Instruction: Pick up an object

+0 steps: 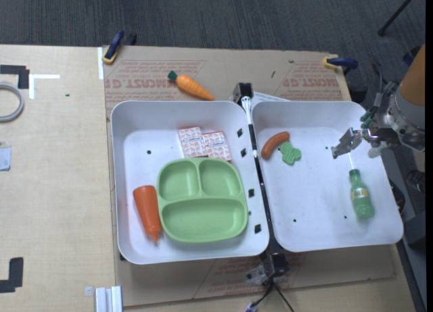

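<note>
The pincer [347, 143] is hovering over the right bin [318, 226], up near its far right corner, and its fingers are sitting spread apart with nothing between them. The arm [413, 104] behind it is getting cut off by the picture's right edge, so we're only seeing the wrist and a blur of orange band. The wrist hardware is looking cluttered and hard to read.

Counting now: two white bins lying side by side. In the right one, three things: one green bottle [361, 195] lying just below the pincer, one sausage [275, 143] and one small green piece [291, 154] touching it, too small to identify. In the left bin [128, 128], three more: one green divided plate [202, 199], one orange carrot-like toy [147, 212] lying beside the plate, and one flat printed packet [201, 143], its lettering too blurred to read. Outside, one toy carrot [191, 85] is resting on the cardboard [223, 74] behind the bins.
</note>
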Robot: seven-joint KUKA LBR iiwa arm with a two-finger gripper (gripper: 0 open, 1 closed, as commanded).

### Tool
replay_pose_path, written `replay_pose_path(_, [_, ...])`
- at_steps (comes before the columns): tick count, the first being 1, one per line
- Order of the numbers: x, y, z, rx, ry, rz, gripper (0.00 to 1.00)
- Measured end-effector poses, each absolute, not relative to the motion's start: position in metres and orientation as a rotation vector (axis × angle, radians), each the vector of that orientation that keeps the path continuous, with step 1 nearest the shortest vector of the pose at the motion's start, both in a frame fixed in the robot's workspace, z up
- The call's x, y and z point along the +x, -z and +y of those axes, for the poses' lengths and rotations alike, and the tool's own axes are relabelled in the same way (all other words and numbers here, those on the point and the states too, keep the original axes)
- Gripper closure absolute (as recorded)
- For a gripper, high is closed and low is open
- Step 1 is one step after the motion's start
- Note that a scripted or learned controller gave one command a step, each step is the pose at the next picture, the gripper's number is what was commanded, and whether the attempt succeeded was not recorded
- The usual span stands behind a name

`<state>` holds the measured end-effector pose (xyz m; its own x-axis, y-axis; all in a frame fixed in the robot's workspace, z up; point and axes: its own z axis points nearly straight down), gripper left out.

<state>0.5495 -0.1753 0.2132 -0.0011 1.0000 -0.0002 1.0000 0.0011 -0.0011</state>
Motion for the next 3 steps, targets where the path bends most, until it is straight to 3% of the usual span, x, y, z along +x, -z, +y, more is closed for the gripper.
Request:
replay_pose_path(1, [0.531,-0.113,-0.206,-2.193,0.000,-2.250,0.00])
replay_pose_path(2, [0.515,-0.093,-0.197,-1.857,0.001,-2.535,0.00])
replay_pose_path(3, [0.516,-0.102,-0.198,-1.862,0.002,-2.535,1.00])
